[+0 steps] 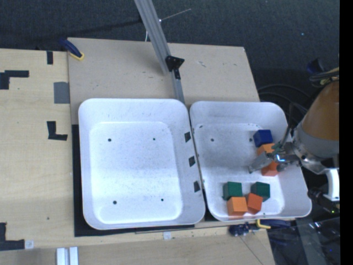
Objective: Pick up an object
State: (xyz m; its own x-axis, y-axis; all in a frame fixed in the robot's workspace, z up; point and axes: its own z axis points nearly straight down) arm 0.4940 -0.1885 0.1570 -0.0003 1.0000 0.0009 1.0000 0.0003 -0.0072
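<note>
Right now gripper (268,160) sits low in right bin (231,115) by orange block (270,169) & blue block (263,136); finger state unclear.

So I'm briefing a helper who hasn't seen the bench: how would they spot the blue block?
Look in the right-hand white bin, toward its far right side. The blue block sits there beside the gripper, touching an orange block. It is the bin's one blue piece; the others are green or orange.
</note>
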